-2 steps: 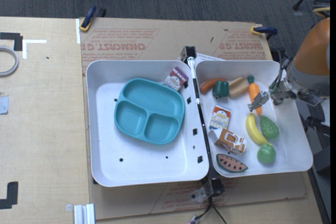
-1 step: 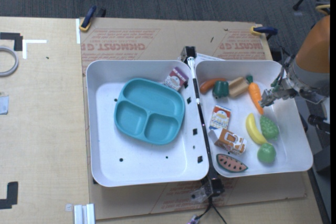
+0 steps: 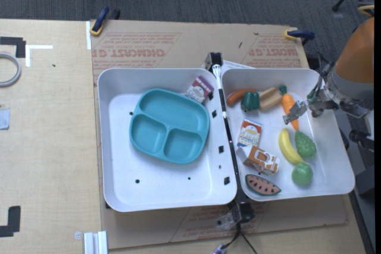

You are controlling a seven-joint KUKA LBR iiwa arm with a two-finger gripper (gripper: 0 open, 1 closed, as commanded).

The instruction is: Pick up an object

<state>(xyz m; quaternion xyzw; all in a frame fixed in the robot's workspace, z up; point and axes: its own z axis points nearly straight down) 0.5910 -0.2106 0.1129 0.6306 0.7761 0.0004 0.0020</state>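
Observation:
The right bin (image 3: 333, 184) holds several toy foods. Among them are an orange carrot (image 3: 287, 103), a yellow banana (image 3: 289, 146), a leafy green piece (image 3: 306, 144), a green lime (image 3: 302, 173) and a watermelon slice (image 3: 262, 185). There are also a bun (image 3: 271, 97), a red sausage (image 3: 237, 96) and two small cartons (image 3: 249, 132). My gripper (image 3: 304, 104) hangs over the right side of this bin, just right of the carrot and above the banana. It is open, with nothing between its fingers.
The left bin (image 3: 113, 146) holds a teal divided plate (image 3: 169, 126) and a small packet (image 3: 199, 90) at its far right corner. A clip (image 3: 214, 60) joins the bins at the back. Cardboard lies under both bins.

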